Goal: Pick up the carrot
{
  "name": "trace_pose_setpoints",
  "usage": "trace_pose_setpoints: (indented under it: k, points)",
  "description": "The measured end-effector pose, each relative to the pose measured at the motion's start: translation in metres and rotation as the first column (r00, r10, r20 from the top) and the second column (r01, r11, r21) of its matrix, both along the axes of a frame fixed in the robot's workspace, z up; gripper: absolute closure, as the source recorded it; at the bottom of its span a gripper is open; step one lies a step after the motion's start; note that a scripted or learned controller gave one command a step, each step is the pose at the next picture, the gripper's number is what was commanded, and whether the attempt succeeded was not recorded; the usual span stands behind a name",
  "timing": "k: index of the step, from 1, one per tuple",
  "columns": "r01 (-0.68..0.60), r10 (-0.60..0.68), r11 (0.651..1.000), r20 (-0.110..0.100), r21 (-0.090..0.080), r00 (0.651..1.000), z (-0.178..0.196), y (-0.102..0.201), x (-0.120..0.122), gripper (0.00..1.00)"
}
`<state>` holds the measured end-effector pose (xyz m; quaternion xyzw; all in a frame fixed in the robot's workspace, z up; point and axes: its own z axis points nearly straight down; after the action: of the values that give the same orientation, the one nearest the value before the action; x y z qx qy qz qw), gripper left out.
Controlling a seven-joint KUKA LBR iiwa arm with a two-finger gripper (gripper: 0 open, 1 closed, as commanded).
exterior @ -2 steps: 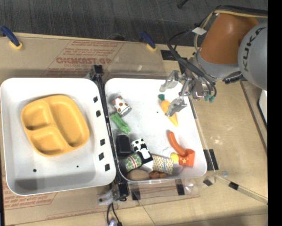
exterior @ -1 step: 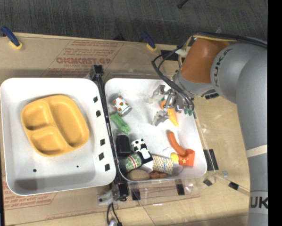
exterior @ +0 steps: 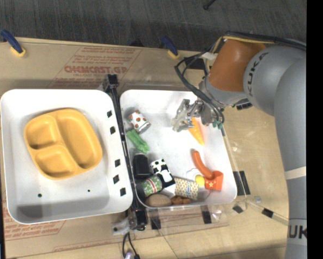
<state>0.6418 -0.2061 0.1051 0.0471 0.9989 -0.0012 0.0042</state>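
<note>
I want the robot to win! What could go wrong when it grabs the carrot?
The tool is right at the carrot, near the right bin's far wall. The carrot looks smooth and tapered, so it might slip away. It lies close to the bin's right rim, so the tool could bump that edge. A similar orange toy lies nearby, but it seems far enough away.

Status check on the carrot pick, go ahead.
Claw down in the right bin, at the carrot. Carrot's top end by the claw, grip unconfirmed. Orange tool lies just below, apart.
</note>
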Motion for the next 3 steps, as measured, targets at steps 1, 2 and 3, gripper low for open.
trace_pose_setpoints:
  k: [1,2,3]
  points:
    - [-0.007,0.007,1.0,0.006,-0.002,1.0,0.012,0.002,0.002,1.0]
    - [-0.472,0.472,0.882,-0.008,0.003,0.882,-0.012,-0.003,-0.029,1.0]
    - [-0.814,0.814,0.581,-0.007,0.005,0.581,-0.013,0.029,-0.09,1.0]
